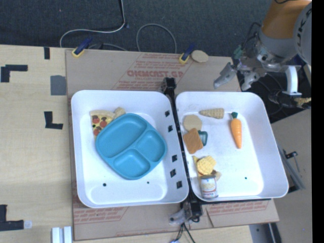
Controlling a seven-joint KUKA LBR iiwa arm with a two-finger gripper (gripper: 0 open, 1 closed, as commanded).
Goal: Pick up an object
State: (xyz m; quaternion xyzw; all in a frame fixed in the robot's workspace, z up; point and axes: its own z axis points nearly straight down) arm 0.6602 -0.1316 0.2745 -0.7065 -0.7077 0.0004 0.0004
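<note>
My gripper (236, 80) hangs open above the far edge of the right bin (263, 151), its two grey fingers spread with nothing between them. In that bin lie an orange carrot (236, 130), a waffle cone (212, 113), a round tan cookie (192, 121), a brown toast slice (193, 140) over a small teal piece (203, 137), a yellow waffle (206, 164) and a small can (208, 187). The left bin (83, 151) holds a blue divided plate (131, 145) and a pizza slice (102, 120).
A tan oval object (199, 56) lies on the cardboard behind the bins, near a blue-and-yellow clamp (186, 54). Another clamp (81, 48) and a looping cable (121, 14) lie at the back. A black hinge strip (174, 135) runs between the bins.
</note>
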